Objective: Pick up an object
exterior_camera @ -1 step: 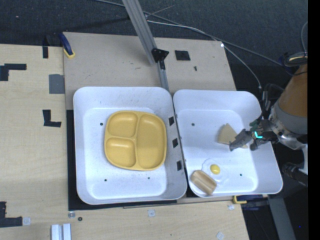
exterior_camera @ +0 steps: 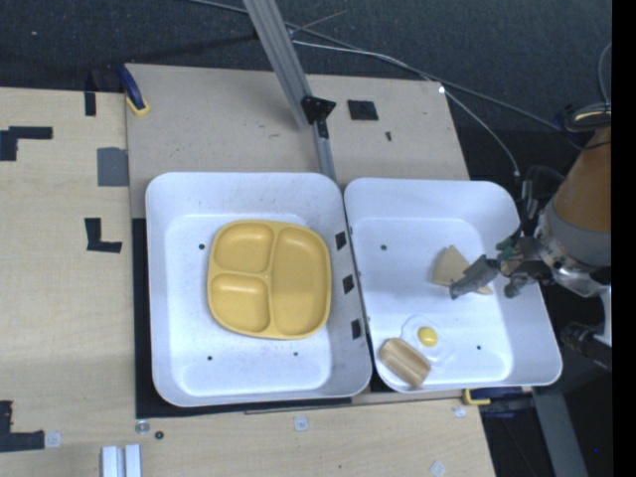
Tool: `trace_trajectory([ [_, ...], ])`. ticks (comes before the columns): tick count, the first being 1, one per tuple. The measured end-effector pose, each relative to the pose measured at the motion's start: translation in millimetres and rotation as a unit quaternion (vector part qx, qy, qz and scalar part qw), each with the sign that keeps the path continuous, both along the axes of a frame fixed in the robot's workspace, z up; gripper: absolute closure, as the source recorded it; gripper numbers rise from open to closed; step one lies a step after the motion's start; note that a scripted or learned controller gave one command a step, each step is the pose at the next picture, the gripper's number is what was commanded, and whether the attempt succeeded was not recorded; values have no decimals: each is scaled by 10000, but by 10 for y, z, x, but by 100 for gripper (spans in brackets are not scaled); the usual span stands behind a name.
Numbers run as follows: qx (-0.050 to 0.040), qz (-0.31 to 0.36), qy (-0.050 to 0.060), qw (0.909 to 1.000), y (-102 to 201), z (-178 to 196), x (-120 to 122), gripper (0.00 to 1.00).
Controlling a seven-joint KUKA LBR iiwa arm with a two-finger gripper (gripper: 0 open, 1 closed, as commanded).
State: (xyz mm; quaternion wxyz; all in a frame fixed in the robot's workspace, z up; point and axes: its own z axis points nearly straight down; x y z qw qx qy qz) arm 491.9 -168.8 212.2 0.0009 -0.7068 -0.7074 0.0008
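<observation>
In the right bin (exterior_camera: 397,207) lie a tan wedge-shaped piece (exterior_camera: 449,264), a toy fried egg (exterior_camera: 426,337) and a brown bread roll (exterior_camera: 404,362). My gripper (exterior_camera: 487,284) reaches in from the right and hangs low over the bin's right side. Its fingers stand apart, open. One dark finger (exterior_camera: 465,284) lies against the lower right edge of the tan wedge, and the other (exterior_camera: 515,286) sits further right. A pale corner of the wedge shows between them, but nothing is lifted.
The left bin (exterior_camera: 179,217) holds a yellow divided plate (exterior_camera: 269,279). A grey metal bar (exterior_camera: 283,48) slants down from the top to the gap between the bins. The arm's orange band (exterior_camera: 588,182) is at the right edge.
</observation>
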Motion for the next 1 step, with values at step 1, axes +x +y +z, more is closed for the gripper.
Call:
trace_trajectory([
  [1,10,-1,30,10000,74,-596,-79,0],
])
